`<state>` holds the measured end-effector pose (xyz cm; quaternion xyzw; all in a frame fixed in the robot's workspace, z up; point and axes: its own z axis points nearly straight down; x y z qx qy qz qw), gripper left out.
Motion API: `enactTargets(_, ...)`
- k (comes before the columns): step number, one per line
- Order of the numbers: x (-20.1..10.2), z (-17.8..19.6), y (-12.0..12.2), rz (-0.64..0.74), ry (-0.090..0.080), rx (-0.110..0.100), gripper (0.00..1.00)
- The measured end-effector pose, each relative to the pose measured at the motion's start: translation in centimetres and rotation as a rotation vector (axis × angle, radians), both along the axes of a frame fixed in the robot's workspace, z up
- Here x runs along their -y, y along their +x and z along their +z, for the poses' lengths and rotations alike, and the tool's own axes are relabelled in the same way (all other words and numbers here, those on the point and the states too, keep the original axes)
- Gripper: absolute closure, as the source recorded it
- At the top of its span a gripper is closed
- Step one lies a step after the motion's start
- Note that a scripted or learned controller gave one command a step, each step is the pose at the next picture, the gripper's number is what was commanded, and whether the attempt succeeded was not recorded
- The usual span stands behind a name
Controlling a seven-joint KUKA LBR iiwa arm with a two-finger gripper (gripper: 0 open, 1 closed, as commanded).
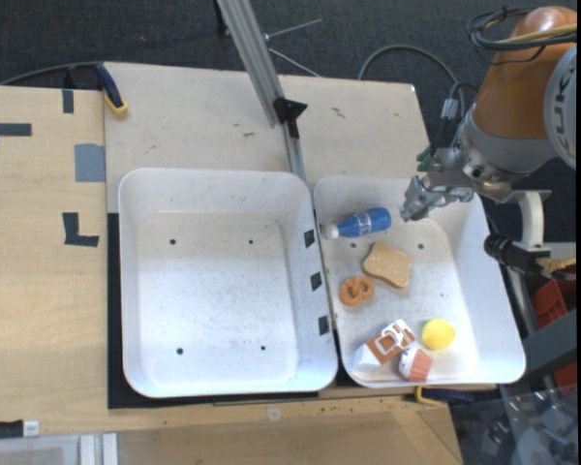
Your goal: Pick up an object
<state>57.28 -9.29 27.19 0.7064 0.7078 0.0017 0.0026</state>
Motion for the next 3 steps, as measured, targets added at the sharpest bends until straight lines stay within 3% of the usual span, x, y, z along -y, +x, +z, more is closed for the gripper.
enactTargets(2, -8.0, -2.7, 4.4, 0.003, 0.002, -0.008, 1.00)
enactTargets(3, -13.2, -2.3, 6.0, 0.005, 0.003, -0.006, 1.00)
